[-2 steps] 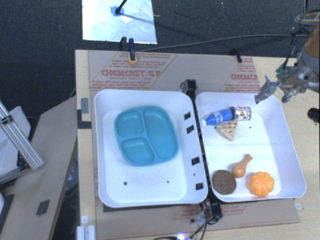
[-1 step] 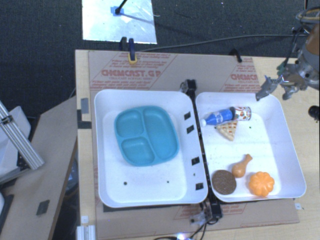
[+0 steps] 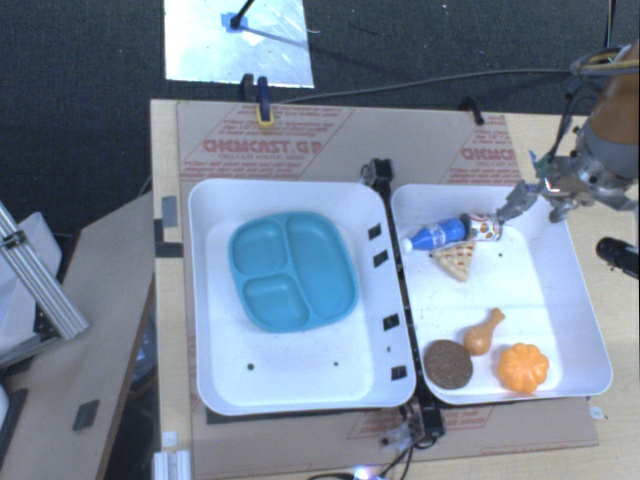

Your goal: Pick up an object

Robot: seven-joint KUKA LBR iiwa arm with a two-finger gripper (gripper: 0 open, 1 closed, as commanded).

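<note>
- Bottle (image 3: 440, 235) is seen lying in the right bin (image 3: 575, 268), far left part, just beside a waffle wedge (image 3: 455, 261).
- Gripper (image 3: 540, 200) is spread, holding nothing, above the bin's far right.

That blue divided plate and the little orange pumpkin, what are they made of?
The blue plate looks like moulded plastic: one even colour, smooth matte surface, rounded dividers. The pumpkin seems a plastic or rubber toy, uniformly orange with soft ribs; which one is unclear.

Smooth white plastic bins (image 3: 300, 393) sit on paper-faced board (image 3: 320, 138); the teal tray (image 3: 293, 270) looks matt plastic.
</note>
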